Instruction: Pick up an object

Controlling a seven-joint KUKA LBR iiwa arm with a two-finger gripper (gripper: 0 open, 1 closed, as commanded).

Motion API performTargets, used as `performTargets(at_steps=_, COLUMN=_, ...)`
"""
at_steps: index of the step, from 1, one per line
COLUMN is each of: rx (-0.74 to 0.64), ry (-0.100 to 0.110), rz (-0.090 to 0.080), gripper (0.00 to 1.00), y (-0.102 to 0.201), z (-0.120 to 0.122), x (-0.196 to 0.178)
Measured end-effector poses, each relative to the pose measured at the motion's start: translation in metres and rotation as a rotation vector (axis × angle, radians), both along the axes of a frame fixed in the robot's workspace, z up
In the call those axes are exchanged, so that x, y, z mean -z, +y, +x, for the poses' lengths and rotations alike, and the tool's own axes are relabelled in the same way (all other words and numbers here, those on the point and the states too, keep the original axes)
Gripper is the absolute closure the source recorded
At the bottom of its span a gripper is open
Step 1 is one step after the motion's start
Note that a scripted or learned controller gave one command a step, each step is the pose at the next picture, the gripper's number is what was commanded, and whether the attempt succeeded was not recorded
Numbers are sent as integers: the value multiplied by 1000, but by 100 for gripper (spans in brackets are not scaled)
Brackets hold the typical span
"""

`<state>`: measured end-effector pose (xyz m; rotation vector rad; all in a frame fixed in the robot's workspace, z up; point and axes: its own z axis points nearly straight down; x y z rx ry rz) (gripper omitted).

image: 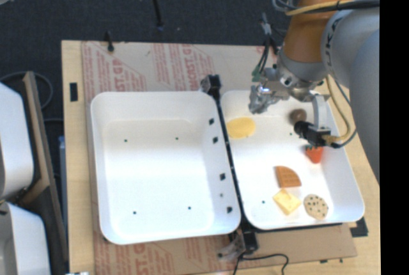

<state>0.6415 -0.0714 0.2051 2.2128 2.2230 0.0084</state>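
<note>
Bench: two white bins (pixel 108 139) side by side.
Gripper (pixel 259 103): over right bin, finger state unclear.
Yellow disc (pixel 241 128): just below-left of gripper.

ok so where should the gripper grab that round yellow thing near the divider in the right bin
Take the round yellow piece across its width, coming straight down from above. It lies flat on the right bin floor, apart from the other items, so a side approach offers little. Its left edge sits close to the bin wall, so closing along the wall's direction looks safer. The gripper is just above it.
</note>
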Motion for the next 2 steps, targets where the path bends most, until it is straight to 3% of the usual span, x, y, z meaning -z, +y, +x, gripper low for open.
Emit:
performTargets(at_steps=1, rx=7, ry=-1, rz=-1, gripper=100, y=-24, z=-63, x=-72)
performTargets(at_steps=2, rx=2, ry=12, rz=1, gripper=100, y=23, z=-103, x=-6)
